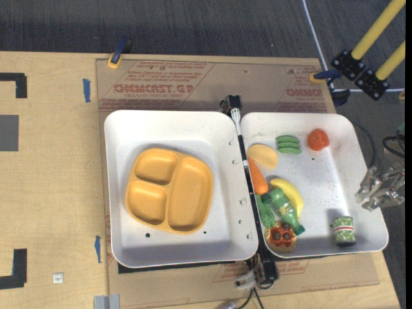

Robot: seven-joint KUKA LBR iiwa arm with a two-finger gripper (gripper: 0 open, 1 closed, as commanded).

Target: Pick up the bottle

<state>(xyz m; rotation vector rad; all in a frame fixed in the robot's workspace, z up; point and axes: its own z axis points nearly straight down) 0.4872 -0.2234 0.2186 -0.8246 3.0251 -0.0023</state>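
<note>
The green plastic bottle (284, 211) lies on its side in the right-hand shallow white bin (341, 172), close to that bin's left wall and towards its near end. Its long axis runs on a slant — one end up and left by the orange toy carrot (257, 177), the other down and right. It sits pressed among neighbours: the yellow toy banana (289, 196) touches it on the right, and a red-and-orange toy piece (280, 235) lies just below it.

The metal gripper (380, 190) hovers at the bin's right rim, well apart from the bottle — the bottle lies to its left and slightly nearer the camera, across the bin's open floor. Whether the fingers are apart or together cannot be told; they are a blurred grey tangle. A small green-and-red can (344, 230) stands near the gripper, below it, off the likely straight path to the bottle.
</note>
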